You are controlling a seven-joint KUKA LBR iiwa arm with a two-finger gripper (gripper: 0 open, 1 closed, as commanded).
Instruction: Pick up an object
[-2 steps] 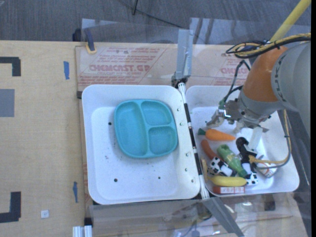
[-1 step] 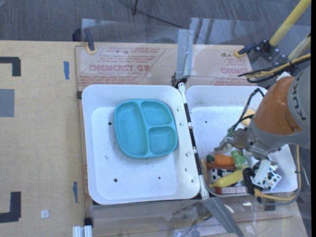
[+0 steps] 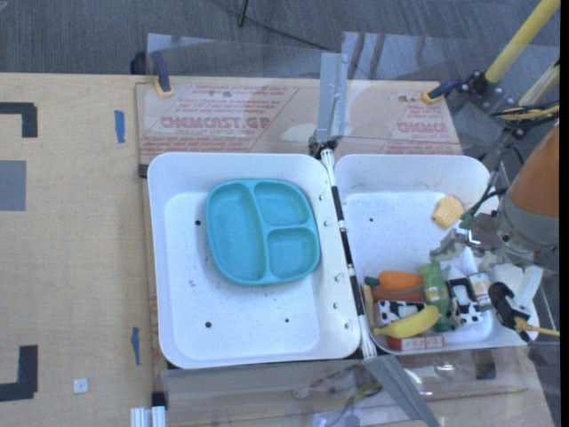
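Observation:
In the right bin a pile of small objects sits at the near edge: an orange carrot, a green piece, a yellow banana and a black-and-white patterned item. A yellow-orange block lies apart, farther back. My gripper hangs low over the right side of this bin, just right of the green piece and below the block. The wrist and its cables hide the gripper's tips. I see nothing lifted off the bin floor.
The left bin holds a teal divided plate. A metal divider stands behind the seam between the bins. Yellow poles rise at the back right. Wooden bench surface extends to the left.

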